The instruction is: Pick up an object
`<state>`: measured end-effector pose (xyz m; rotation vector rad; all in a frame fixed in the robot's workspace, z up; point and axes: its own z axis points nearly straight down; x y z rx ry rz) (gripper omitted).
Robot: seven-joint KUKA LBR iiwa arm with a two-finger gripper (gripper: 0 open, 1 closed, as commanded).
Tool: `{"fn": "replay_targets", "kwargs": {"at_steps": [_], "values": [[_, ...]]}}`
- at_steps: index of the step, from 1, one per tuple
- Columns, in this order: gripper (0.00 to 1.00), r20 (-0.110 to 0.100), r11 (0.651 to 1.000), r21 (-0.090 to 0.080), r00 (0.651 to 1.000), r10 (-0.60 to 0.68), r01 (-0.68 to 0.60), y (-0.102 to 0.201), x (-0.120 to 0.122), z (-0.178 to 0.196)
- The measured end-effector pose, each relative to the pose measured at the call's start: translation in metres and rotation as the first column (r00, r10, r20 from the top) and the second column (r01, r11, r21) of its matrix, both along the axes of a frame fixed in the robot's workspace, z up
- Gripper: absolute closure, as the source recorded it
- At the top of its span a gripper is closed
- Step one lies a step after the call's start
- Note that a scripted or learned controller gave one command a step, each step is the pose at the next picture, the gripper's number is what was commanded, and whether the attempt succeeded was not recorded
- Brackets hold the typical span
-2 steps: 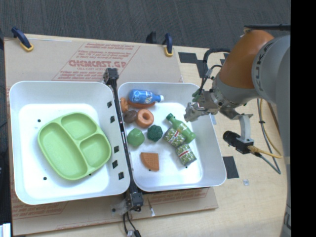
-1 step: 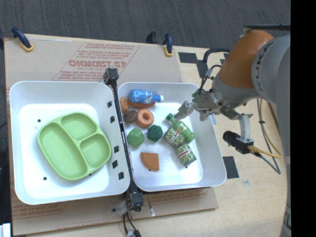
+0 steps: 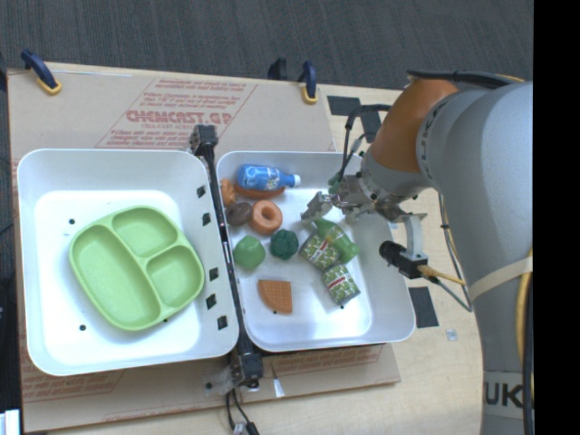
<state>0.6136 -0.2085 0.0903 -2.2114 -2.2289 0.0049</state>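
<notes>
Arm (image 3: 471, 152) reaches from right, wrist low over right bin (image 3: 385, 320); jaws above green packets (image 3: 328, 247); grip state unclear.

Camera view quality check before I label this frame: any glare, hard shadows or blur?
Camera view: lighting even, shadows soft; the green tray and blue bottle look sharp; no strong glare on the right bin; the gripper area is cluttered and harder to read.

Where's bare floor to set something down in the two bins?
Left bin: bare strips all round the green divided plate, widest along the front. Right bin: a bare patch at the front, between the waffle piece and the front wall. Crowded: the right bin's middle and back, from the blue bottle to the green packets, with the gripper over them.
</notes>
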Motion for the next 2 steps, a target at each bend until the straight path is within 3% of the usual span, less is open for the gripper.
{"fn": "replay_targets", "kwargs": {"at_steps": [1, 2], "values": [[1.00, -0.004, 1.000, 0.000, 1.000, 0.004, -0.004, 0.000, 0.000, 0.008], [1.00, -0.003, 1.000, 0.002, 1.000, -0.001, 0.001, -0.003, -0.082, 0.015]]}}
